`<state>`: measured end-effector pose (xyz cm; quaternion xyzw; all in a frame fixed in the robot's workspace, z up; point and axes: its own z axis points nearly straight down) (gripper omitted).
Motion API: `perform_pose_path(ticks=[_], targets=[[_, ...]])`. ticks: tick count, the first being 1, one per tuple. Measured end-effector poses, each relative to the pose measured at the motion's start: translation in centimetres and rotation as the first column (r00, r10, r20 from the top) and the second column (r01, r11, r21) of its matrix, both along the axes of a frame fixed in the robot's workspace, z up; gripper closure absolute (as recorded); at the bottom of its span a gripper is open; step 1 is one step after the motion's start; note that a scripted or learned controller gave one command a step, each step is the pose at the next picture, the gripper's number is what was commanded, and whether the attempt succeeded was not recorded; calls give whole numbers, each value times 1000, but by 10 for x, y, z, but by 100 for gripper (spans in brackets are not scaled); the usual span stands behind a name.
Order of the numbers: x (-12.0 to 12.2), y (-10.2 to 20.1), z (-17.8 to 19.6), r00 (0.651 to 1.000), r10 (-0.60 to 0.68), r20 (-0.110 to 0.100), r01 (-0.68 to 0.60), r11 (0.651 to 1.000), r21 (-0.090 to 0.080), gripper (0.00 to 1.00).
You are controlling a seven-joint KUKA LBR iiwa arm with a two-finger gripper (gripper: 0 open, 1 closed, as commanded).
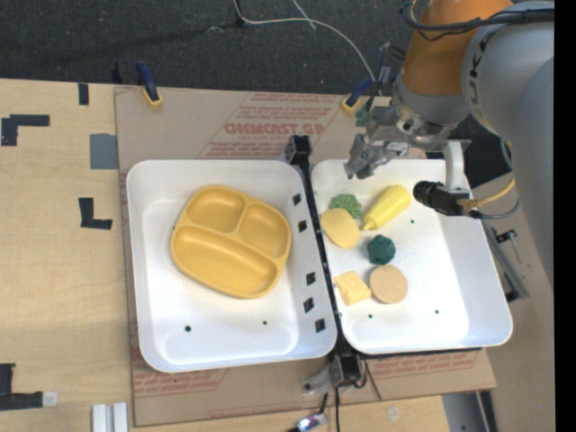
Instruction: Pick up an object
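Gripper [363, 165] hovered over right bin [468, 268] far edge, above yellow bottle [387, 205]; finger state unclear, can't tell.

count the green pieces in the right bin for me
2. A light green piece sits near the bin's left wall, partly behind a pale yellow piece; a dark green piece sits mid-bin. More could be hidden.
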<state>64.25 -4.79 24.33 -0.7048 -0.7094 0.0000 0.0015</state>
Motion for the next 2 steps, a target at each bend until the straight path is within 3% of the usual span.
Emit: perform_pose_path(ticks=[2], targets=[[-43,111,-13,1000,0,-3,0,1000,-1,100]])
